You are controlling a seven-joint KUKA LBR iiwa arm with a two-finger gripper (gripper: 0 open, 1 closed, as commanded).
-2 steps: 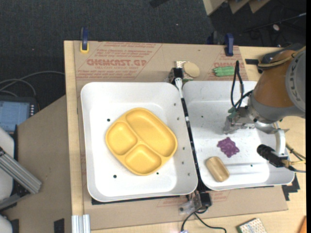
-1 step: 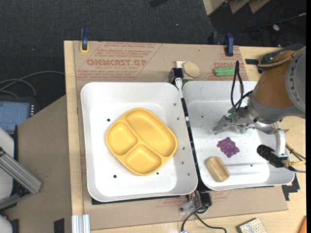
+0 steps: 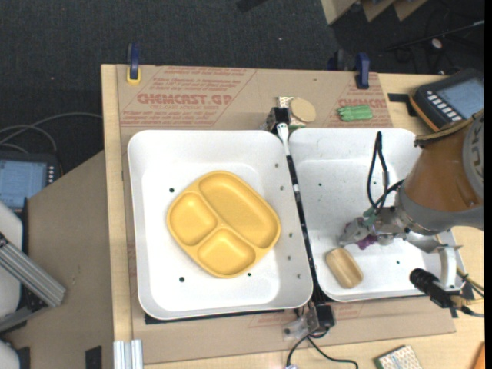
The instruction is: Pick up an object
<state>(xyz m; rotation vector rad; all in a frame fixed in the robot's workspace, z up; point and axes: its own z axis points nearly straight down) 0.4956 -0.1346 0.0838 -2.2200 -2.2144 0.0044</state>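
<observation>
Brown-boarded bench (image 3: 192, 91) on dark carpet carries two white bins: the left bin (image 3: 154, 283), at frame centre-left, holds a yellow three-compartment tray (image 3: 223, 223) lying flat. Right bin (image 3: 323, 183), at lower right, holds a tan bread-roll-shaped object (image 3: 344, 267) near its front left corner, just beside a small purple item (image 3: 366, 241) under the gripper (image 3: 361, 233). Finger spread cannot be told; the roll lies clear of the gripper.

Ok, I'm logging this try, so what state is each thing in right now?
Yellow divided plate: lying flat in the left bin, compartments bare.
Tan bread-like piece: lying in the right bin, by its near edge.
Tool: low over the right bin, just above the tan piece; something purple at it.
</observation>
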